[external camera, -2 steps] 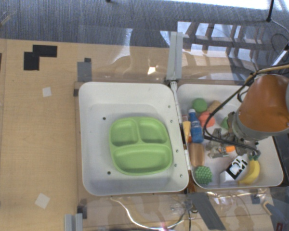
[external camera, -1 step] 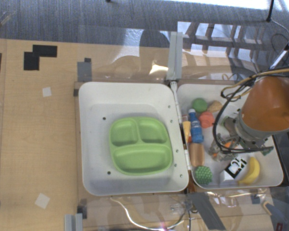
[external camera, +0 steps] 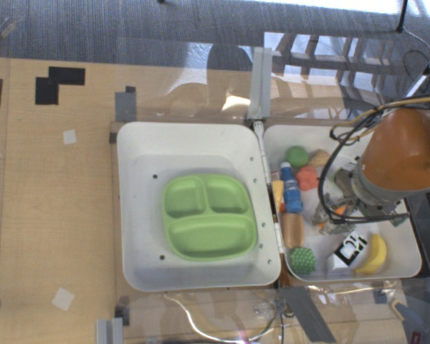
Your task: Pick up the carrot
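Carrot (external camera: 276, 194) lies in the right bin (external camera: 413, 264), a narrow orange piece pressed lengthwise against that bin's left wall. Just beside it on the right stands or lies a blue bottle (external camera: 292, 190) with a white cap end towards the far wall; the 2 look to be touching. Below the bottle a tan roll (external camera: 292, 228) lies near the same wall, and a green knobbly ball (external camera: 303, 261) sits in the near left corner. Farther back are a smooth green ball (external camera: 297, 156) and a reddish piece (external camera: 309, 178) close together.

The arm (external camera: 403, 151), its orange band uppermost in the camera view, hangs over the middle of the right bin. Its wrist and cables cover the jaws from above, so I cannot tell whether they are apart or together, nor whether anything is in them. The wrist is well apart from the carrot, with the bottle between them.

A banana (external camera: 374, 256) lies near the bin's near right corner, touching a block with a black-and-white marker (external camera: 352, 248).

The left bin (external camera: 140, 213) on the bench (external camera: 50, 228) holds a green plate (external camera: 209, 216) with 3 compartments.
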### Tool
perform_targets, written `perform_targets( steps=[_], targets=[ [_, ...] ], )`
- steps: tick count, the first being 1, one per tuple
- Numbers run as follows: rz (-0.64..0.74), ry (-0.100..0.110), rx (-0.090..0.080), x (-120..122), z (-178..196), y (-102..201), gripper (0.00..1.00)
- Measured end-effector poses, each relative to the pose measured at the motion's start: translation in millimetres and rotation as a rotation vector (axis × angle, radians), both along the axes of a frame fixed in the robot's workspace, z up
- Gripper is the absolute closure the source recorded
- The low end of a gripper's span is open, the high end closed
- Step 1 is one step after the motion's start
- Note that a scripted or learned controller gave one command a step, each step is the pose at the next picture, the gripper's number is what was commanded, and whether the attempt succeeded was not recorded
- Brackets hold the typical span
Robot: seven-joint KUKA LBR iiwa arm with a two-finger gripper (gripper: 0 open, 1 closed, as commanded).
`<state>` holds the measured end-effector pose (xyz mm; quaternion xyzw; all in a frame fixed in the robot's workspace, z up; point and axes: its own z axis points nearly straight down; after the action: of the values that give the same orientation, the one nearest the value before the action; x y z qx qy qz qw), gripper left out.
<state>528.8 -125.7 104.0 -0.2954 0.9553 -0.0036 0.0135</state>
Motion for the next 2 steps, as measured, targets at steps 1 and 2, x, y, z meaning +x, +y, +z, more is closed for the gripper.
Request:
perform_targets(
  steps=[1,2],
  targets=[
    [0.003,-0.010,0.000,4,12,1,1.00],
    [0.788,0.018,-0.017,43,-14,25,1.00]
  ],
)
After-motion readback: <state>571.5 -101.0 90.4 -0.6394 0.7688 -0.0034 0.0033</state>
